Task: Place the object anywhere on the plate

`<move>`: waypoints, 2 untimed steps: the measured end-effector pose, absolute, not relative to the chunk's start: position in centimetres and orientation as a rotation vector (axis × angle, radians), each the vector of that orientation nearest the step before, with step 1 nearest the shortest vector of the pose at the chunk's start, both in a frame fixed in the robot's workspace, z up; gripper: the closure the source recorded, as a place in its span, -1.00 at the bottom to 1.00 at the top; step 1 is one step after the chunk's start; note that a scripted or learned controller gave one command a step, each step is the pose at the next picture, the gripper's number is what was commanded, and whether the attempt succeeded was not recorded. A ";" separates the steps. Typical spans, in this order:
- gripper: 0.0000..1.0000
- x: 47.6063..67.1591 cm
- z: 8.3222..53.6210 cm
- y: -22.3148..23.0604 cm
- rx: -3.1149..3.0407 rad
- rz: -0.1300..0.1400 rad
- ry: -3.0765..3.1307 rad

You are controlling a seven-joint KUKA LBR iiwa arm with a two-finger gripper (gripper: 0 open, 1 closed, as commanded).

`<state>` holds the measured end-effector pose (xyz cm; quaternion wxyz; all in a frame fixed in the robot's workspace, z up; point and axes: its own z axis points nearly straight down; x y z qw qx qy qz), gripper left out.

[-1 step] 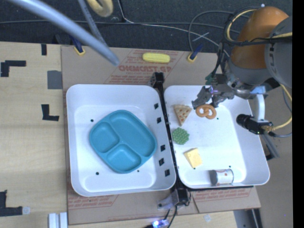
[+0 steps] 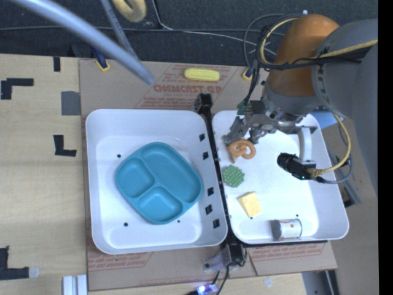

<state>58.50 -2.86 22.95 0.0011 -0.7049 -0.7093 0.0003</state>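
A blue three-compartment plate [image 2: 158, 182] lies in the left white bin [image 2: 104, 128]. In the right bin [image 2: 319, 214] lie a brown pretzel [image 2: 241, 149], a green round leafy piece [image 2: 233, 176], a yellow cheese wedge [image 2: 249, 204] and a small white-and-grey can [image 2: 286, 228]. My gripper [image 2: 244, 132] hangs over the right bin's upper left part, just above the pretzel, its fingers pointing down to the left. Nothing shows between them.
A yellow banana-like piece [image 2: 201, 75] lies on the cardboard behind the bins. A black divider [image 2: 212, 158] runs between the bins. A black cable part [image 2: 295, 165] hangs off the wrist over the right bin. A grey pole [image 2: 80, 26] crosses the upper left.
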 end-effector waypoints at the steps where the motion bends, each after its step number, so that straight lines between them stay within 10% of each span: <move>1: 1.00 58.0 22.3 3.5 -2.211 0.001 -2.228; 2: 1.00 57.7 21.3 8.5 -2.213 0.004 -2.226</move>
